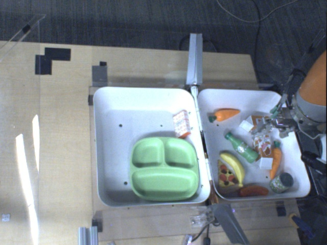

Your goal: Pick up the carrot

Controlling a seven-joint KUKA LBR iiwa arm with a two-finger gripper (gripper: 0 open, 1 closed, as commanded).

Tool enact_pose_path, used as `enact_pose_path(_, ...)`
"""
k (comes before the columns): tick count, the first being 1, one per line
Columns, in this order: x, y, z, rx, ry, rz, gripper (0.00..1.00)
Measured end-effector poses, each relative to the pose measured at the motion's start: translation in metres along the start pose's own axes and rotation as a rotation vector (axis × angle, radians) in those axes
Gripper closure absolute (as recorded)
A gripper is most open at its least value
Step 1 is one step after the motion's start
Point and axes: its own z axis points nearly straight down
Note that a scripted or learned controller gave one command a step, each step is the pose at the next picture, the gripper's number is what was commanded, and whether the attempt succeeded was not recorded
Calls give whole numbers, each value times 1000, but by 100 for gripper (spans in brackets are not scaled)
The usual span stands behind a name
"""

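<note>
Two carrots lie in the right bin. One carrot, orange with a green end, rests near the bin's far left corner. The other carrot lies upright along the right side, just below a brown and white packet. My gripper hangs over the right side of this bin, above the packet and a little above that second carrot. The grey arm with its orange band comes in from the right edge. Nothing is visibly held.
The right bin also holds a green bottle, a banana, a red sausage and a small can. In the left bin sit a green divided plate and a small snack packet.
</note>
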Motion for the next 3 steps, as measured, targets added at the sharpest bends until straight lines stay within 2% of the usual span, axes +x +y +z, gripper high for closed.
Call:
enact_pose_path(1, 28, 61, 72, -22, -11, -442, 0)
enact_pose_path(2, 14, 90, 78, -34, -19, -591, 0)
enact_pose_path(3, 46, 125, 79, 0, -15, -637, 0)
